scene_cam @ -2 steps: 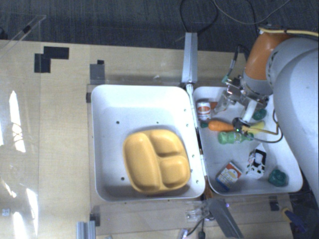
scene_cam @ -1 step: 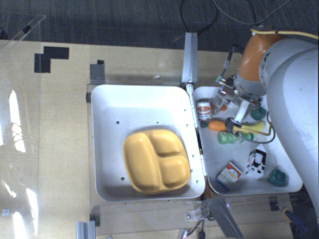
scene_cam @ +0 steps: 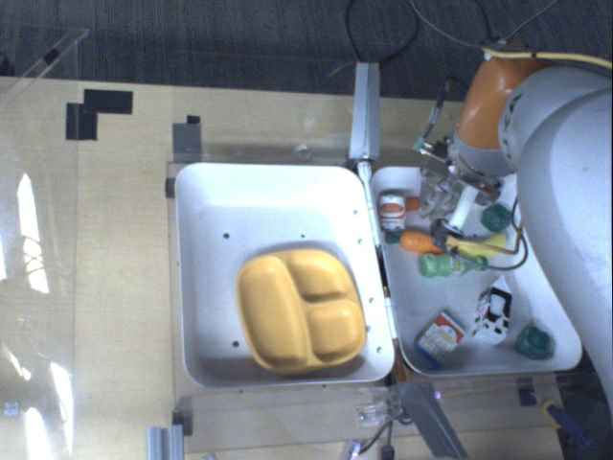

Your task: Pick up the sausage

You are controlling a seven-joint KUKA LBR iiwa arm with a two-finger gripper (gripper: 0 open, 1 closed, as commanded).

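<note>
- Yellow tray (scene_cam: 300,307), with three compartments, lies upside-looking in the lower middle of the left bin (scene_cam: 211,218); it sits near that bin's front wall.
- Right bin (scene_cam: 560,348) holds a scatter of small things; a small carton (scene_cam: 439,336) lies near its front left, a black-and-white cow toy (scene_cam: 494,314) just right of it, and a teal lump (scene_cam: 533,341) at the front right.
- Green toy (scene_cam: 448,265) lies mid-bin; a yellow piece (scene_cam: 479,246) rests just above it, and an orange carrot-like piece (scene_cam: 418,241) lies to their left.
- Small can (scene_cam: 391,209), white with a red band, stands near the dividing wall; a short orange-brown piece (scene_cam: 413,202), which may be the sausage, lies just beside it, though I cannot tell for sure.
- Grey arm (scene_cam: 565,151) comes in from the right; its gripper (scene_cam: 442,209) hangs over the back of the right bin, near the can; whether it is apart or together cannot be told.
</note>
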